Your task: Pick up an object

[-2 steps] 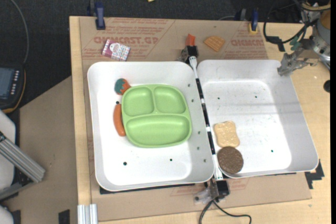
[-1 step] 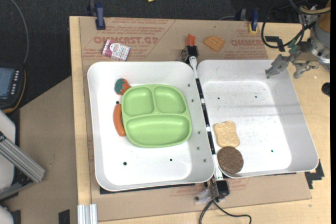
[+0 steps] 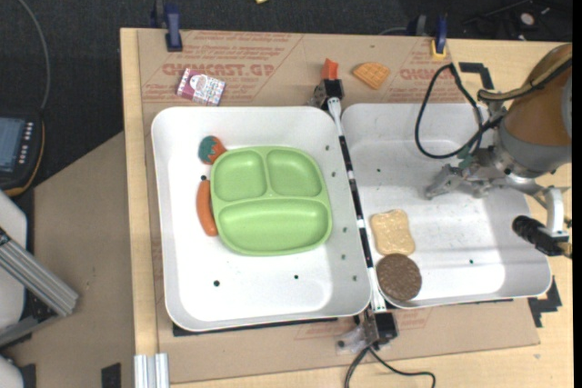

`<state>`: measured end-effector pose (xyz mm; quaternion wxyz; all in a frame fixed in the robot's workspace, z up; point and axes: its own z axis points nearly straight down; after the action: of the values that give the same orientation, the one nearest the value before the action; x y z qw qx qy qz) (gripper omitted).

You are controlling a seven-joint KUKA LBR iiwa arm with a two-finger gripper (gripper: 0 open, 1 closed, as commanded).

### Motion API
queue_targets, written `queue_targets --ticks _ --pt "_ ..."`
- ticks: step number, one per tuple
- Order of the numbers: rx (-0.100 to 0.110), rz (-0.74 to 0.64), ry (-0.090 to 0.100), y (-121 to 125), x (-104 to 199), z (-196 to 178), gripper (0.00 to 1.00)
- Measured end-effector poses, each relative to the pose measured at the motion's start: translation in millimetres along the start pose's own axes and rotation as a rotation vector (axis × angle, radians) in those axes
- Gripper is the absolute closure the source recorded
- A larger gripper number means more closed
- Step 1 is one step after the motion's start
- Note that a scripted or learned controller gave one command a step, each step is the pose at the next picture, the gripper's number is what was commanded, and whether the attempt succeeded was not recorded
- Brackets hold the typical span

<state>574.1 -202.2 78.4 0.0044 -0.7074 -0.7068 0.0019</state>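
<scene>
In the right bin (image 3: 509,282), a pale slice of toast (image 3: 393,232) lies near the left wall. A round brown patty (image 3: 398,277) sits just below it in the front left corner. My gripper (image 3: 457,181) hangs low over the middle of the right bin, up and to the right of the toast and apart from it, with nothing seen in it. The left bin (image 3: 264,295) holds a green divided plate (image 3: 270,200). An orange sausage-shaped piece (image 3: 206,207) lies along the plate's left side, and a small teal and red piece (image 3: 211,148) sits at its upper left.
A black cable (image 3: 436,109) loops over the back of the right bin towards the arm (image 3: 544,118). On the bench behind the bins lie a waffle-like cracker (image 3: 370,74) and a pink card (image 3: 201,86). Blue clamps (image 3: 170,24) grip the bench's far edge.
</scene>
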Motion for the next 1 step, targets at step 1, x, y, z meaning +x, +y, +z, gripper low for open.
queue_targets --ticks 1 --pt "-0.011 -0.005 0.003 76.1 -13.4 -7.2 0.0"
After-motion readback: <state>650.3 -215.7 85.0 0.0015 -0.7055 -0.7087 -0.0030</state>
